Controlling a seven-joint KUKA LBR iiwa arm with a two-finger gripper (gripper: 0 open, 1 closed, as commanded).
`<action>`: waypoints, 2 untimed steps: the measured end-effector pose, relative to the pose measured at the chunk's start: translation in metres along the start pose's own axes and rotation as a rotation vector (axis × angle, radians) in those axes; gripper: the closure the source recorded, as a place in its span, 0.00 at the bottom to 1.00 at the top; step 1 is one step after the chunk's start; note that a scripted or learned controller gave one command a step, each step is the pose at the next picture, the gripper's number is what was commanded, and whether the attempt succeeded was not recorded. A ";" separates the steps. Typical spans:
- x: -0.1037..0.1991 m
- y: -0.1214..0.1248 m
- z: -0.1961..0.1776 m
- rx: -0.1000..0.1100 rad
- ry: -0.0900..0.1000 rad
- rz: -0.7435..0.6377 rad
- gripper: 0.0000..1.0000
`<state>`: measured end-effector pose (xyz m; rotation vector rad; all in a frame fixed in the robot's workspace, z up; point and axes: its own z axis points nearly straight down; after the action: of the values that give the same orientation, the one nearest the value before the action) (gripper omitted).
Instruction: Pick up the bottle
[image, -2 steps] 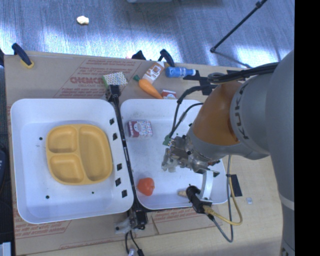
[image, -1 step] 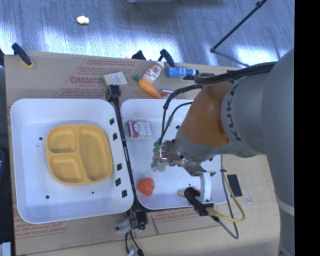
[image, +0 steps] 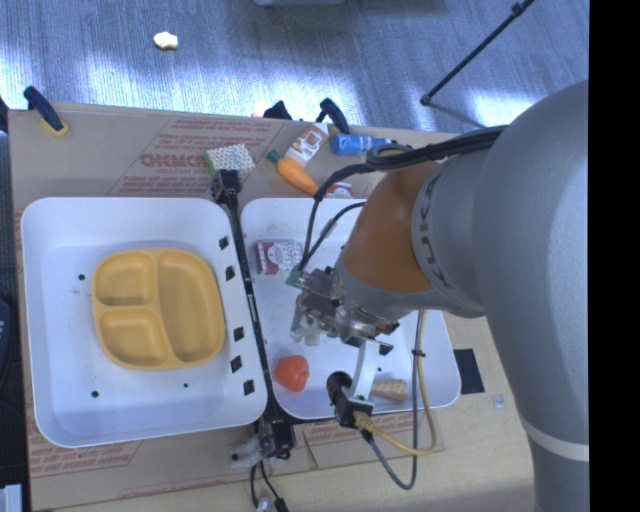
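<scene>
Big grey arm (image: 520, 230) is what's closest to the lens, swinging in over the right bin (image: 262, 215) and covering a good chunk of it. Its gripper (image: 312, 325) hangs low over the middle of that bin, and honestly I can't tell whether it's open or closed, it's just a clutter of metal and cables from this angle. Nothing is visibly held in it. The only thing that reads as a bottle (image: 306, 146) to me is a small white one with an orange label. It's lying on its side on the bench just past the bin's far rim, so outside the bin and well apart from the gripper. Just beside it are an orange carrot-looking thing (image: 296, 176), which is closer to the rim, and a blue object (image: 350, 143). Inside the bin there's a little red-and-white carton (image: 276, 256) toward the far end. A red round thing (image: 292, 373) and a beige lump (image: 390, 388) sit at the near end. My guess on handling is that it's small, light plastic, probably stiff enough but smooth and round, so it'll roll or squirt out if pinched off-centre. I'd grab across the middle of the body, squarely over the label, not the cap end.
</scene>
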<state>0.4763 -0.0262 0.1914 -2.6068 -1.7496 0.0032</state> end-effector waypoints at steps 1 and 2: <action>0.021 -0.009 0.000 0.004 0.001 -0.214 1.00; -0.002 0.001 -0.080 0.000 0.000 -0.327 1.00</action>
<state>0.4764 -0.0279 0.2714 -2.2871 -2.1510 0.0029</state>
